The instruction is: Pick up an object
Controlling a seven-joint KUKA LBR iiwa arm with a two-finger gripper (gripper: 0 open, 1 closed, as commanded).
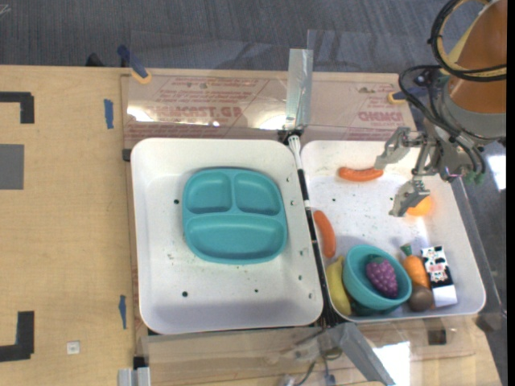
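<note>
Near edge of the right bin (475,240): teal bowl (366,284) holding a bunch of purple grapes (383,275), a yellow piece (338,289) tucked against its left side, a small carrot (415,269), a black-and-white carton (437,272) and a brown item (421,299) packed just beside it. Too crowded for a clean grab.

Better target: small orange object (422,206), alone on open bin floor near the right wall. The claw (409,185) hangs right over it, fingers spread, nothing between them. One fingertip sits at the object's left edge; I can't tell whether it touches.

Step in hand, as I read it: descend and close on that orange piece. To do it well:
- shift slightly toward the right wall so the object sits centred between the fingers, not under one
- drop until tips nearly reach the bin floor; it's low and rounded and may squirt out
- close slowly, lift straight up
- watch the bin wall for the outer finger

Orange sausage-shaped piece (360,174) farther back and another (324,232) by the divider are fallback picks. Left bin (153,215) has the teal divided plate (235,214); skip.
</note>
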